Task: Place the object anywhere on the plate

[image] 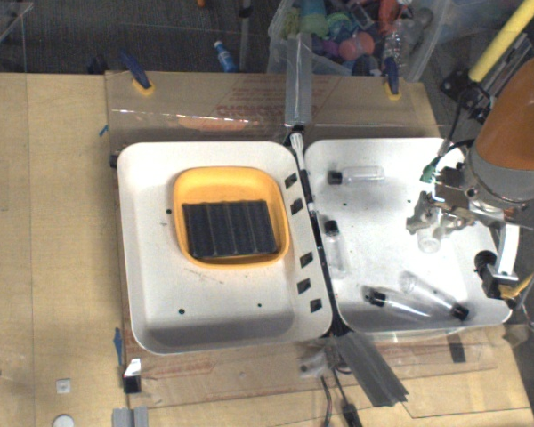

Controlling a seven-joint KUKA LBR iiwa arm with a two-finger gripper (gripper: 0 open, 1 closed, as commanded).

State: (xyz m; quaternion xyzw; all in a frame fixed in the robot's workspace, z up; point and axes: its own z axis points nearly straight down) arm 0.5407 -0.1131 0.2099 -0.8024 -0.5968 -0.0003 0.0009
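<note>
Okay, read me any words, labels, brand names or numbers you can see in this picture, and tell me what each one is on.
No text can be read here.
Reddish marks on the clear sheet behind the bins: too faint and blurred to read.
The clear vials in the right bin, the orange plate and the dark ribbed block on it: no visible label.

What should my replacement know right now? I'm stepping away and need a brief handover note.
Gripper: over the right bin, right side; finger state unclear, nothing seen held.
Plate: yellow, in the left bin, carrying a dark ribbed block.
Clear tubes with black caps lie in the right bin: one up top, one by the divider, two near the front.
Done: no tube on the plate.
Left: pick one, place it.
</note>
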